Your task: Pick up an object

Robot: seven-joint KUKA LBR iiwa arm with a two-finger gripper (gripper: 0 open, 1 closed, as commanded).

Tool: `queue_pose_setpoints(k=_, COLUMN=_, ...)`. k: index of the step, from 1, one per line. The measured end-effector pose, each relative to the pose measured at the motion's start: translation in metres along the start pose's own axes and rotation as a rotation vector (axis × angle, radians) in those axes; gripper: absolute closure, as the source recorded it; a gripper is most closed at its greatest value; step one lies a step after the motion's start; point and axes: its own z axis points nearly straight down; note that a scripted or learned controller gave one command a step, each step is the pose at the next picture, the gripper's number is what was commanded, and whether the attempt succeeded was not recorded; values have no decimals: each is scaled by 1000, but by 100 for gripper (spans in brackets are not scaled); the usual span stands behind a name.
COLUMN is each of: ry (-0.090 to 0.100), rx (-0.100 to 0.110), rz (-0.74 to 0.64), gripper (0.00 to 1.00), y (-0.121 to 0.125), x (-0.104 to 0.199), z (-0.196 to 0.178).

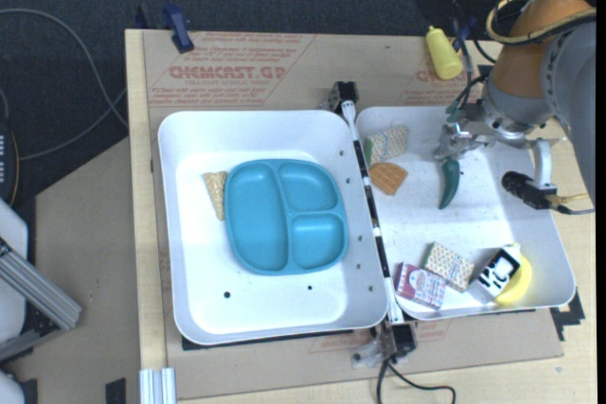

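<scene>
My gripper (456, 145) hangs over the back of the right bin (530, 241), the arm coming in from the right. A dark green pepper (447, 184) lies just below it, its upper end touching or right under the gripper's tip. Whether the pepper is gripped is hidden from me. Left of the pepper lie an orange-brown cookie (386, 177) and a greenish patterned piece (388, 145). At the bin's front sit a red and white packet (420, 287), a tan patterned block (449, 265) and a yellow banana (511, 279) with a black and white label.
The left bin (189, 298) holds a blue divided plate (284, 213) with a tan wafer (216, 192) at its left side. A yellow bottle-like object (442, 52) stands on the bench behind the right bin. A blue clip (176, 28) sits at the bench's back left.
</scene>
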Motion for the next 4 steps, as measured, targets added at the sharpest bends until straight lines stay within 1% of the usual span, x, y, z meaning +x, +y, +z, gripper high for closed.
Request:
queue_pose_setpoints(k=1, ry=2, rx=4, rz=1, gripper=0, y=-51, x=58, z=0)
queue_pose_setpoints(k=2, ry=1, rx=4, rz=2, gripper=0, y=-93, x=69, z=0)
queue_pose_setpoints(k=3, ry=2, rx=4, rz=2, gripper=0, y=-144, x=73, z=0)
queue_pose_setpoints(k=4, ry=2, rx=3, rz=2, gripper=0, y=-176, x=77, z=0)
